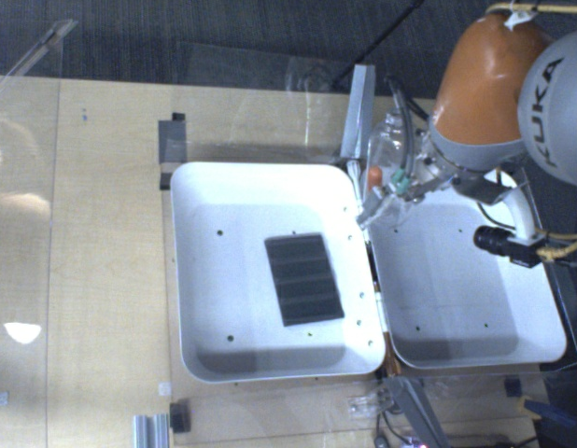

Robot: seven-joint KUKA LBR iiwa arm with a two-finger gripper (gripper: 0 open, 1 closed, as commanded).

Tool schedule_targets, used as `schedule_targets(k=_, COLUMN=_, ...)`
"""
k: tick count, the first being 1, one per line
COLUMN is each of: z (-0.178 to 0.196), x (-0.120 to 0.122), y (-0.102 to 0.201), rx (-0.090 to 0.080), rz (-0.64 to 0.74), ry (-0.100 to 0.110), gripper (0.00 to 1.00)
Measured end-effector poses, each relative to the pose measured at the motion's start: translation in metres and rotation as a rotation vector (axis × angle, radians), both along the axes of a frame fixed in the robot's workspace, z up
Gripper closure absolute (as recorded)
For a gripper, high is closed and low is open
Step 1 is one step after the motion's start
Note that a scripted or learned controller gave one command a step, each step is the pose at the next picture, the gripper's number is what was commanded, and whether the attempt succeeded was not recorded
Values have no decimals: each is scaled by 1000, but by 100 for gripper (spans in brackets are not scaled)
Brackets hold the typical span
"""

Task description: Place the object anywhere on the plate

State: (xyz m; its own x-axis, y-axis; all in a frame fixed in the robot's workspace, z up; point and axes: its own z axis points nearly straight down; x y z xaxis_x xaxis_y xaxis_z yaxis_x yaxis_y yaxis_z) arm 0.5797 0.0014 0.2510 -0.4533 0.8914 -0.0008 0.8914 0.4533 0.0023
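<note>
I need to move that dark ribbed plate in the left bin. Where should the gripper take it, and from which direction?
Probably straight from above, closing across the dark plate's two long edges, its narrower span. It lies flat in the left bin, slightly rotated, so turn the gripper to match. It looks thin; a slip is possible.

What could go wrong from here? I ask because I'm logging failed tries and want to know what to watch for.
1. The gripper hangs over the seam between the two bins, near the right bin's back corner; whatever small orange and green item sits there is too blurred to confirm a grasp.
2. The dark ridged plate lies mid left bin, so the carry must cross the raised rims, where a loose object could catch or drop.
</note>
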Motion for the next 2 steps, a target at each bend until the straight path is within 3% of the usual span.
schedule_targets(k=1, z=11, x=1, y=1, rx=1, rz=1, ry=-5, gripper=100)
schedule_targets(k=2, z=21, x=-86, y=1, rx=-1, rz=385, ry=-4, gripper=100)
